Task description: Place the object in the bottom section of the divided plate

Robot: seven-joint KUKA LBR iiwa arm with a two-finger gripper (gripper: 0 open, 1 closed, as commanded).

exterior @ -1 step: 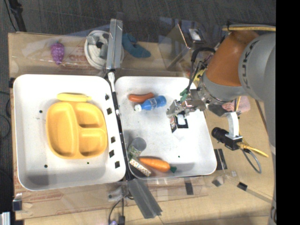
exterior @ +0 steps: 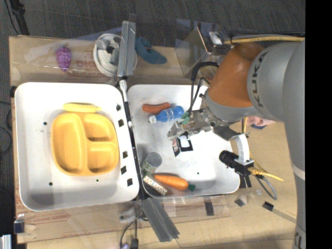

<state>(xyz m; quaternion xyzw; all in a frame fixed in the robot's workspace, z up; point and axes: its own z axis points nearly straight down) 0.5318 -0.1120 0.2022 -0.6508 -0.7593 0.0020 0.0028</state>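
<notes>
Hovering over the right white bin, the jaws sit at a slant, their state impossible to tell. Best target: the orange plastic carrot near the bottom wall, well apart from the yellow divided plate.

plate in left bin | right bin: bottle at 12, carrot at 6 | my claw over its centre

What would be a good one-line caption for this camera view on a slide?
KUKA arm's gripper above the right bin holding a carrot, bottle and sausage; yellow divided plate in left bin.
</notes>
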